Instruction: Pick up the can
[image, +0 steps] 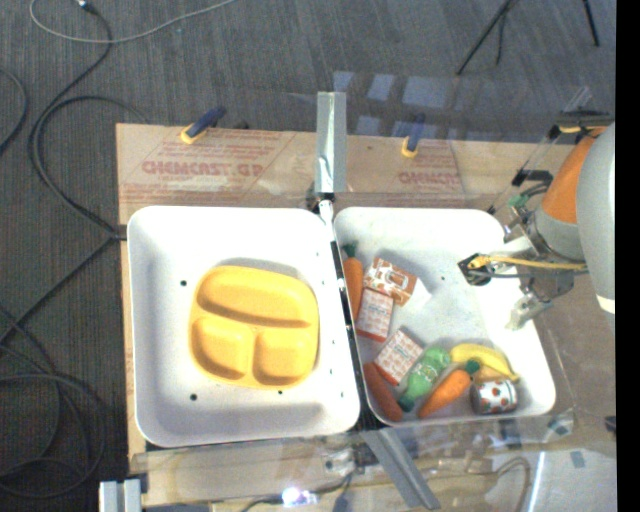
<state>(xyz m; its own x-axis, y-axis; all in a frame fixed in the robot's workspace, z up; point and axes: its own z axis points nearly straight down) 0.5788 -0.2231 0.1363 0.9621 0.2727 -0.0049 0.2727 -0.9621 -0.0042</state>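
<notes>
Gripper (530, 298) above right rim of right bin (440, 225); I cannot tell its state. Can (493, 396) lies in same bin's lower right corner, just below banana (482, 356), beside carrot (446, 390), apart from gripper.

A brown, paper-covered flat desk (150, 170) is carrying two shallow white plastic bins side by side, the left bin (150, 300) touching the right bin (450, 240). Two yellow-and-blue clamps (201, 124) are gripping its far edge.
</notes>
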